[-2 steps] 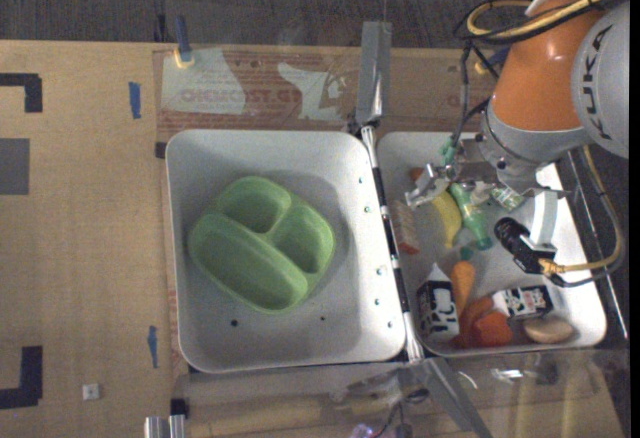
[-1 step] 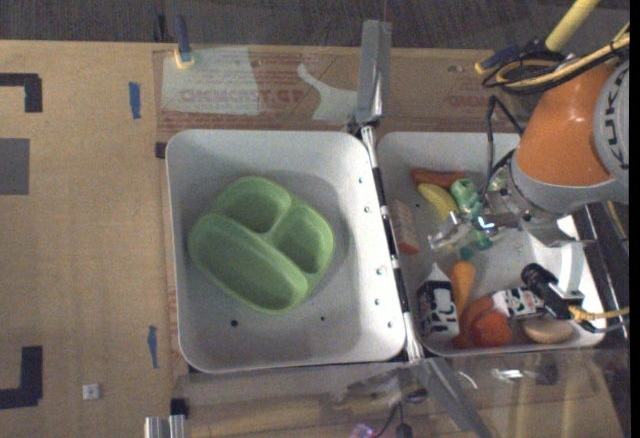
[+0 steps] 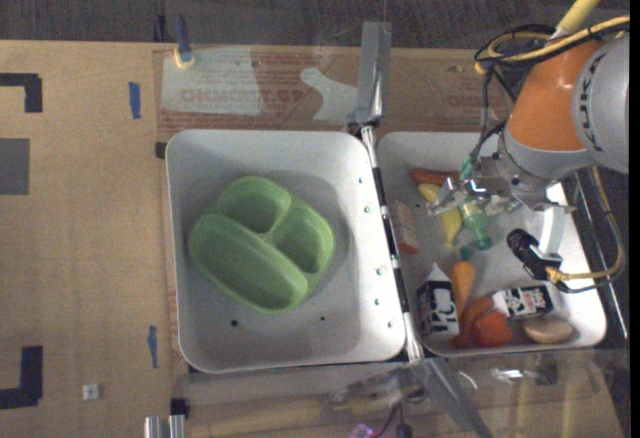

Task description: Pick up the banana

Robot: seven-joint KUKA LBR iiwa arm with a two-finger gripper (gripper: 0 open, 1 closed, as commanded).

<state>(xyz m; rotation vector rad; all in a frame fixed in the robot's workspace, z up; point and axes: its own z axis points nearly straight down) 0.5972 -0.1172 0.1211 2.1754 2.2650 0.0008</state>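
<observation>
The green divided tray (image 3: pixel 262 243) looks like smooth, faintly glossy moulded plastic, and the left bin (image 3: pixel 200 176) under it is matt white plastic with a soft sheen along its rim. Around that bin the bench (image 3: pixel 80 256) reads as dull brown cardboard, with clear shiny film (image 3: pixel 250 91) taped just behind it. Right of the tray, the banana (image 3: pixel 452 223) appears as smooth yellow plastic and the gripper (image 3: pixel 470 201) as bright bare metal
</observation>
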